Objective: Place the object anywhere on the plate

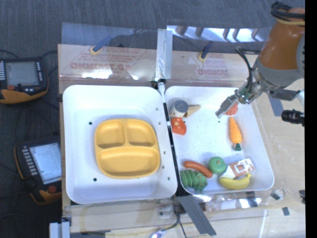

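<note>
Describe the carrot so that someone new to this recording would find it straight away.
Start at the right white bin, the one holding toy food. Along its right side, below the pincer, lies the carrot, pointing up and down the picture. It is the long orange taper with a small green end at the bottom, apart from the cluster holding the banana and green apple below it.

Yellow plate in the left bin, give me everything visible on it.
The yellow plate looks like matte moulded plastic, a rounded rectangle with raised dividers forming three compartments: two smaller ones on the far side, one wide one on the near side. It lies flat, roughly centred on the floor of the left bin, turned slightly from the bin's walls and touching none of them. Nothing sits in any compartment. The gripper is over the right bin, well away from it.
</note>
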### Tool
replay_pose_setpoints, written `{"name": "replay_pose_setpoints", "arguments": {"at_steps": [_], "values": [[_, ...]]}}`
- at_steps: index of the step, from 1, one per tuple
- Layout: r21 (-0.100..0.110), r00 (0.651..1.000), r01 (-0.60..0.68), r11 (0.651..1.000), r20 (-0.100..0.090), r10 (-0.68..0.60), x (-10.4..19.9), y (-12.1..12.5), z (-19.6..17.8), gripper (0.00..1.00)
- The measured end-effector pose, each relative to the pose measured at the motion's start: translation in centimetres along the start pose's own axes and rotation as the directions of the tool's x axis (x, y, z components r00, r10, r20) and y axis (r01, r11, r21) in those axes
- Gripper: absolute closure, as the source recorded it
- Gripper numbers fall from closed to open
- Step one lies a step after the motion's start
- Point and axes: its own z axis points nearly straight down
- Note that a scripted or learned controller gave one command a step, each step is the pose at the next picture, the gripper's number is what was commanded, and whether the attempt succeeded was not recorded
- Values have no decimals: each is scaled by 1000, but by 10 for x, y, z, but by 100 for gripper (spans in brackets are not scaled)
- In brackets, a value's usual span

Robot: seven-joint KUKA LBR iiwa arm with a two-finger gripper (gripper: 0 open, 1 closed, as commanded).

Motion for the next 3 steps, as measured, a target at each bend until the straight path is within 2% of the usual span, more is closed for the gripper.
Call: {"name": "replay_pose_setpoints", "arguments": {"at_steps": [1,2,3], "values": [[-2,999,32,999,-4,-32,110,-3,-18,100],[-1,977,213,977,-5,-213,199,-7,36,100],[-2,943,332,943,-4,-332,225,67,49,100]]}}
